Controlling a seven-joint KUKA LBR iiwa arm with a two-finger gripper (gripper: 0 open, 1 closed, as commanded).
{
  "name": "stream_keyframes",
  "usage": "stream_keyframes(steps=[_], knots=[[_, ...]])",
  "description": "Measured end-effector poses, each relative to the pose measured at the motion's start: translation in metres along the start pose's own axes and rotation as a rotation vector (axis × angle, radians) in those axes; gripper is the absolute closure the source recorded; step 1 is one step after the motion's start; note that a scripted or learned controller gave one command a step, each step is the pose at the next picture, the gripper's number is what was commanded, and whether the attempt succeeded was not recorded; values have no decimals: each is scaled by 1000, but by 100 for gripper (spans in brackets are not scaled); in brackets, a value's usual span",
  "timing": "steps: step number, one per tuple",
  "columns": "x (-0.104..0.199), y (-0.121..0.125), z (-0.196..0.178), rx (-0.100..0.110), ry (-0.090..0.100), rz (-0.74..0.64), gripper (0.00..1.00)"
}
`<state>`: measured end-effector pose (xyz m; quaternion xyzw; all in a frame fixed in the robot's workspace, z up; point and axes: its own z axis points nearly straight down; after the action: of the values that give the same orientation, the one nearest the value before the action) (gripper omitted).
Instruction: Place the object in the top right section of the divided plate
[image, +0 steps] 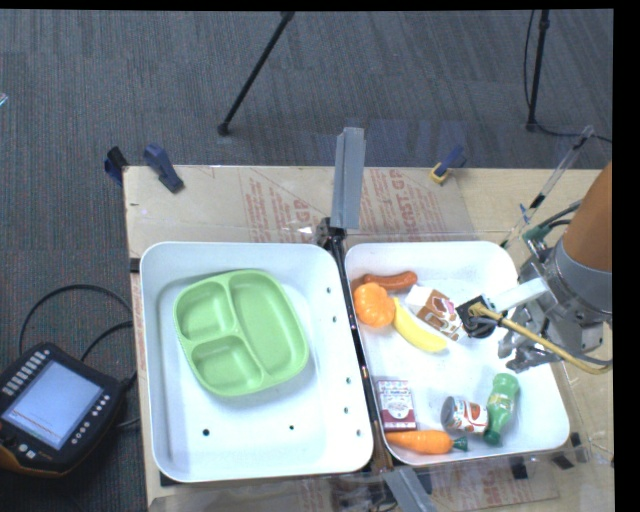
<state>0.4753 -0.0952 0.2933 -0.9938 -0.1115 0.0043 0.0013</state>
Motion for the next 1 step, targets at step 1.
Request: stream_keyframes(steps=[1], knots=[[-12,55,-92,-2,3,-104,100]])
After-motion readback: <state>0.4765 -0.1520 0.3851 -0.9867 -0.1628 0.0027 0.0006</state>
